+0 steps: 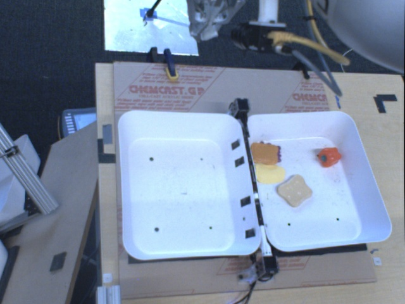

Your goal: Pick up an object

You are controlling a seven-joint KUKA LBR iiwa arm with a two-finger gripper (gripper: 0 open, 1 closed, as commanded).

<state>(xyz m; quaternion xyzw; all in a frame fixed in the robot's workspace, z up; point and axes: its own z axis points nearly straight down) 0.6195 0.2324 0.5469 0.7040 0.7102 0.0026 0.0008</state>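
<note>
The claw (205, 19) is hanging high beyond the bins, jaws unclear, while the orange toy (328, 157) is waiting in the right bin (354, 223).

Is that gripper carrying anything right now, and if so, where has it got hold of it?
Nothing appears to be held. The gripper hangs high above the bench, beyond the bins, with nothing visible between its fingers. The toast piece and orange item lie in the right bin.

"CHEMCAST GP" in red on the board (166, 88), repeated partly at its right
</note>
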